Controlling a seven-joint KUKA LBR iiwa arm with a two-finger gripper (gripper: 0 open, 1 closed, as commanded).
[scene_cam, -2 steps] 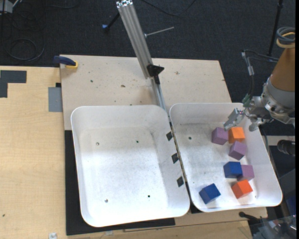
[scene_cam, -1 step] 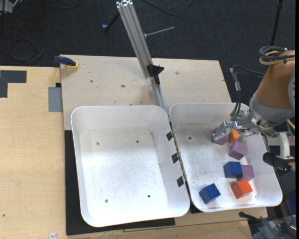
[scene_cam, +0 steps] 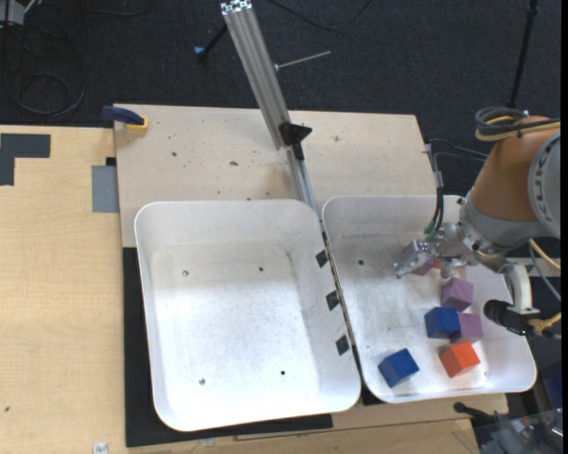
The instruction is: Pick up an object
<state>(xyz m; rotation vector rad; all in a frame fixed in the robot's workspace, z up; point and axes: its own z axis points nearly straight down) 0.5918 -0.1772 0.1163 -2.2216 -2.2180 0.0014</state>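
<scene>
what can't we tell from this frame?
- Pincer state: too small and blurred in the camera view.
- Lower purple block: partly covered by the dark blue cube.
- Right white bin: its right rim is hidden under the grey arm.

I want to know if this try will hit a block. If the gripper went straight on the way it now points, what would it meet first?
The gripper points leftward and down over the right bin. Probably the bin's bare white floor comes first; the purple block and blue block lie behind it. Depth is unclear from this slant.
</scene>
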